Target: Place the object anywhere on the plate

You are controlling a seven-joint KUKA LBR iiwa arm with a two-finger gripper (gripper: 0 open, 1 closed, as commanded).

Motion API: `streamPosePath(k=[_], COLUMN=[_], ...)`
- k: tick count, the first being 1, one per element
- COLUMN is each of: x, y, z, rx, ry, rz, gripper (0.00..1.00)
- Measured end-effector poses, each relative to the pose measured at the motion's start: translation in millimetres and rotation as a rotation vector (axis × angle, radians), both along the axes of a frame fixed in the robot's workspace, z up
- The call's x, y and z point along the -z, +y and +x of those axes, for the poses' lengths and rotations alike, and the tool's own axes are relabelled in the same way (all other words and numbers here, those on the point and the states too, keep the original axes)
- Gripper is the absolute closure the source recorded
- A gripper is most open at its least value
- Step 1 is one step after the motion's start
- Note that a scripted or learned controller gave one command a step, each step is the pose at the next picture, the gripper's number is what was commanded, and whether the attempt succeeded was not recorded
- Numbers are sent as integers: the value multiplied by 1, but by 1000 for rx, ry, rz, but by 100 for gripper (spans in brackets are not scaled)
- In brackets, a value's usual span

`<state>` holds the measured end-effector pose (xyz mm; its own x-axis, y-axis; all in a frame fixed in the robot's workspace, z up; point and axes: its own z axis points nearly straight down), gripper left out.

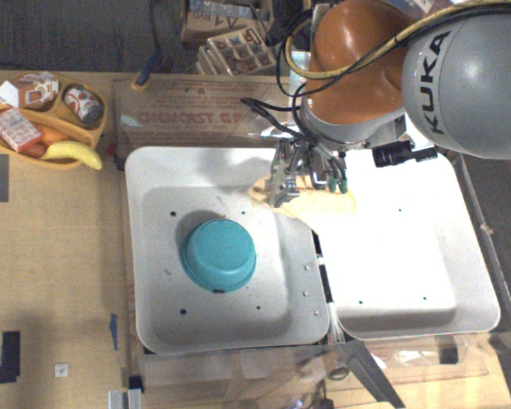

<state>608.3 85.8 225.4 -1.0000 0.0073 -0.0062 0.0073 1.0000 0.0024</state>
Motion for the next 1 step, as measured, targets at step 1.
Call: streamPosePath(k=[1], x=[0], y=[0], z=[0], rx=[0], ry=[0], rz=[0], gripper=[0])
